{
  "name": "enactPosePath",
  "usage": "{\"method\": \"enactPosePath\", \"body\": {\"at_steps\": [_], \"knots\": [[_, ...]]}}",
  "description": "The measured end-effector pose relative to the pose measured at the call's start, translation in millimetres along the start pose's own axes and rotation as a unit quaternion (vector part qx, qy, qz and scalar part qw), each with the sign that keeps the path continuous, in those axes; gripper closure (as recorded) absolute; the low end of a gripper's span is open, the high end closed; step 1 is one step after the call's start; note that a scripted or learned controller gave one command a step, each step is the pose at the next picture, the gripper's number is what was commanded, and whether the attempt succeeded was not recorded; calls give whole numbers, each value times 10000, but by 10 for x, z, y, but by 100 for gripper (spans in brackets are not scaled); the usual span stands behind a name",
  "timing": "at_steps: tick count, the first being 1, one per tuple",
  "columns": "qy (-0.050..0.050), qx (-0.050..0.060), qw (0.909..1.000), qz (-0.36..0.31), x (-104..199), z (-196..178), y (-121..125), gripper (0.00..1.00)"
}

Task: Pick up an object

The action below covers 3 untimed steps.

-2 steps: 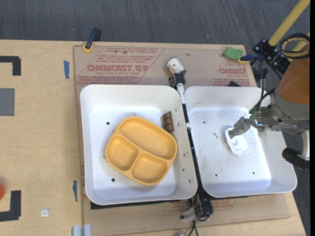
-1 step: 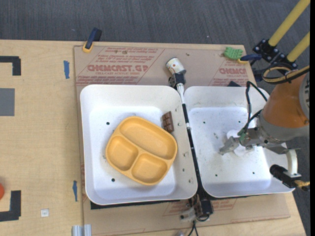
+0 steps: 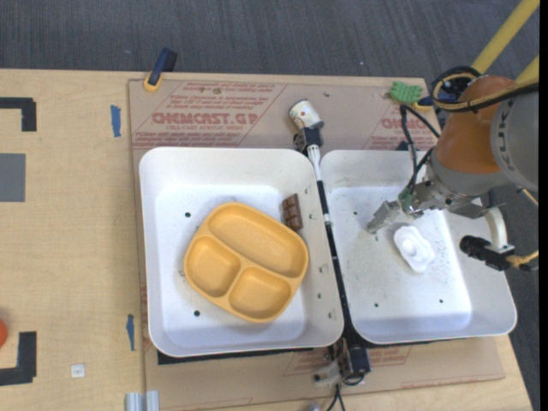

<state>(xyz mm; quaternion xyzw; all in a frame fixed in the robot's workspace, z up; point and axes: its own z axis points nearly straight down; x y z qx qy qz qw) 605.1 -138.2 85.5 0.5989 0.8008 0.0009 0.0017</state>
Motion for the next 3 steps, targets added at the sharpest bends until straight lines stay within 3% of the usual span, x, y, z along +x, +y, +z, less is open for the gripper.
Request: {"method": "enactPosePath", "body": {"at_steps": [1,2,3], "knots": [[10,21,9948,1023,83,1,-791,0],[7,2,9947,1026,84,-104,-777,100],[9,8,9947,1026,85,-99,-780,0]]}}
